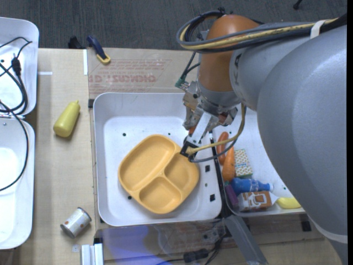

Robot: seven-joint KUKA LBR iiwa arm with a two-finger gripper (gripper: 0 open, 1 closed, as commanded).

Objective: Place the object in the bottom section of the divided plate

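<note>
I'm working in a robotics lab: a cardboard-topped bench [138, 73] carries a white plastic bin [100, 148], loose black cables [23, 93] trail nearby, grey carpet [110, 10] beyond.

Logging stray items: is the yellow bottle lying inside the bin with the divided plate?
No, the yellow bottle lies on the wooden bench, outside the bin that holds the divided plate.
</note>
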